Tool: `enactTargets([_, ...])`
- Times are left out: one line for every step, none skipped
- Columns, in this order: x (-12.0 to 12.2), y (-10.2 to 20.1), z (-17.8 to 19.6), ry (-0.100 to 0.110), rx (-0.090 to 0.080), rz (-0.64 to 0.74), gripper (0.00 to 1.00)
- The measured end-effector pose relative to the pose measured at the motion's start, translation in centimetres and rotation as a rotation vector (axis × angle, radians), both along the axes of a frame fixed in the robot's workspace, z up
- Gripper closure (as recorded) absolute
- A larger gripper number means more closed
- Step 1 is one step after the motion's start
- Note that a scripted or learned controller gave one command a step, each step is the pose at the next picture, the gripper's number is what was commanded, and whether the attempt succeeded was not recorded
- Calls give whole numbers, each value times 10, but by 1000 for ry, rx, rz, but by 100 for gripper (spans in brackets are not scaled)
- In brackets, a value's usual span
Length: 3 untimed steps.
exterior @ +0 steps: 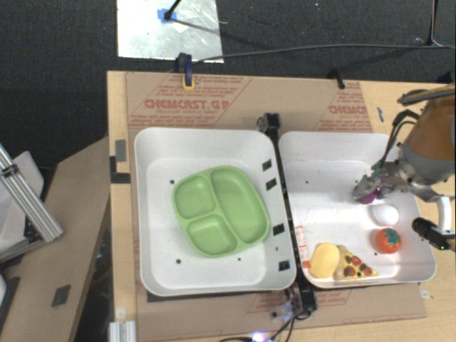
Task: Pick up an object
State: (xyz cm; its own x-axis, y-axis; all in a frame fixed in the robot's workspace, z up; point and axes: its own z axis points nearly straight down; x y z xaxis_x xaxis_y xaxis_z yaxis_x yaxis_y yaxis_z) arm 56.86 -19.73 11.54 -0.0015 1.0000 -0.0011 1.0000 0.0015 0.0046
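My gripper (pixel 369 189) hangs low over the middle of the right bin (pixel 320 162), reaching in from the right. A small purple object (pixel 366 199) shows right at its tip, partly hidden by it; whether it is gripped is unclear. Just below lies a white egg (pixel 385 214). An orange tomato-like toy (pixel 388 240) sits nearer the front right. A yellow toy (pixel 324 259) and a pizza slice (pixel 354 266) lie along the bin's front wall.
The left bin (pixel 153 191) holds a green divided plate (pixel 219 210). A black divider (pixel 279 205) with clips runs between the bins. The grey and orange arm (pixel 431 144) covers the right bin's far right corner.
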Motion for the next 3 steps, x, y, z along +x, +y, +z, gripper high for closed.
enactTargets([5, 1, 44, -1, 0, 3, 100])
enactTargets([6, 2, 109, -4, -2, 4, 100])
enactTargets([9, 4, 153, -1, 0, 4, 100])
